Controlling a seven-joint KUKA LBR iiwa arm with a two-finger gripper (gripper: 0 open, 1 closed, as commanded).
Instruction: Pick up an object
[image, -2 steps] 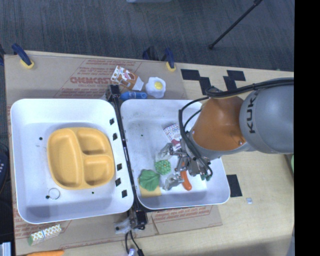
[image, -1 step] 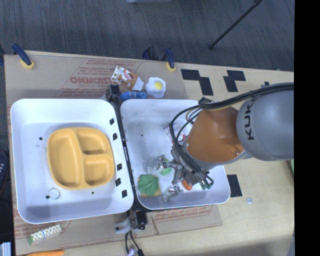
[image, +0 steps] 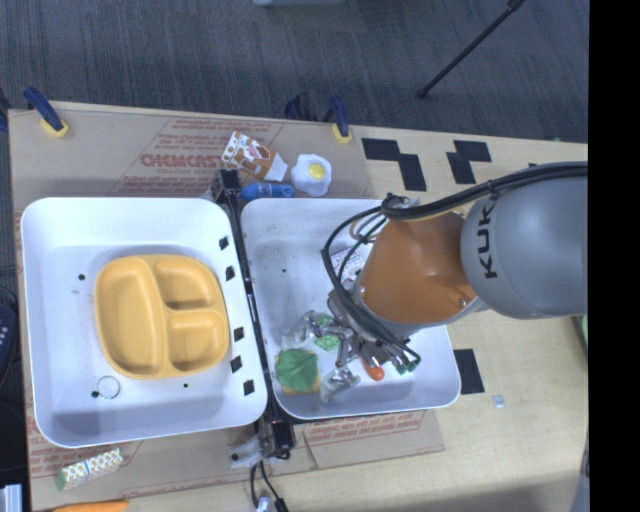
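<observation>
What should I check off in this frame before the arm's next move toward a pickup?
1. Pincer down inside the right bin: ok.
2. Green object within reach, just left of the pincer: ok.
3. Object seen between the pincer's tips: cannot tell, clutter hides them.
4. Small orange piece close beside the pincer, could interfere: not ok.
5. Yellow divided tray sits in the left bin, away from the arm: ok.

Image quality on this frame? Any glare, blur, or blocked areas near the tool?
Camera view: lighting even, soft shadows inside the left bin; mild sheen on the yellow tray; the arm covers much of the right bin; small items beside the tool look soft and blurred.
</observation>
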